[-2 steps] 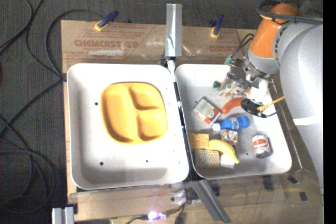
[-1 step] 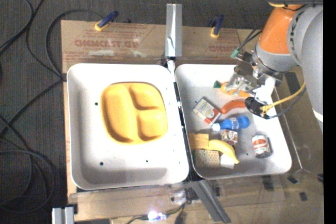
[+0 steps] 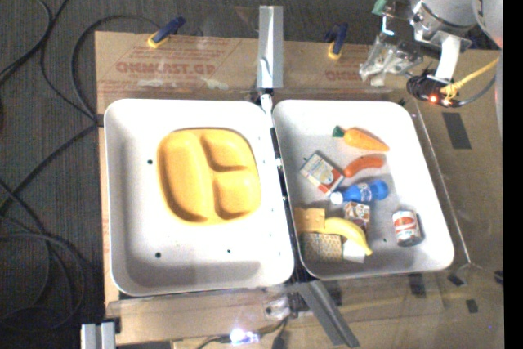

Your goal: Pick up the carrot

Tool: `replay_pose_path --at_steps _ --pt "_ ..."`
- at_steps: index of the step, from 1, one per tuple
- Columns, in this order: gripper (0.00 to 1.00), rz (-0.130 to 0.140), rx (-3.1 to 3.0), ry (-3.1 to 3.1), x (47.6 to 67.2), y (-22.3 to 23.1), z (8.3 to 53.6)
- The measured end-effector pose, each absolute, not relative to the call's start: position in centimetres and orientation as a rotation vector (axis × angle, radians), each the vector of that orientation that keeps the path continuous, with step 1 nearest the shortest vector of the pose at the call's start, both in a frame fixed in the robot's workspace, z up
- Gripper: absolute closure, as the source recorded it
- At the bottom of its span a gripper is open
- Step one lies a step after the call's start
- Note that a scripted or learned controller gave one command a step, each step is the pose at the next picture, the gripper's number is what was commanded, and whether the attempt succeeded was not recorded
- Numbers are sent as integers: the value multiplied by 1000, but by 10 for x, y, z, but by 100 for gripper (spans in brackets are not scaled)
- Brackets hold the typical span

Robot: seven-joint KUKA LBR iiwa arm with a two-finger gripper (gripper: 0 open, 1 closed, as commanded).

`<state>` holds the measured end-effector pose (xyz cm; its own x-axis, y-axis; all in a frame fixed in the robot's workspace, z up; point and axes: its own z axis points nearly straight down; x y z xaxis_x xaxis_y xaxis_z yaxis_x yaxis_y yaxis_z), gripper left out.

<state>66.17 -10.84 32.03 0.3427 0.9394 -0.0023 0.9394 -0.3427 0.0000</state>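
Observation:
The carrot (image 3: 364,139), orange with a small green top at its left end, lies near the back of the right bin (image 3: 425,143), just above a red-orange sausage-shaped piece (image 3: 364,165). My gripper (image 3: 384,65) hangs above the bench beyond the right bin's back edge, up and slightly right of the carrot and well apart from it. Nothing shows between its fingers. The orange-banded arm enters from the upper right.
The right bin also holds a small carton (image 3: 319,172), a blue bottle (image 3: 364,193), two small cans (image 3: 406,227), a banana (image 3: 347,231) and sponge-like blocks (image 3: 320,247). The left bin (image 3: 131,176) bears a yellow compartment tray (image 3: 210,174). Clamps and a metal bar stand at the back.

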Motion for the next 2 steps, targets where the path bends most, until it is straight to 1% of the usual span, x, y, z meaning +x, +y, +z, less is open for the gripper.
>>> replay_pose_path --at_steps 1,2 --pt "0 -6 2574 1799 661 -109 320" --pt "0 -9 2562 1817 668 -104 220"
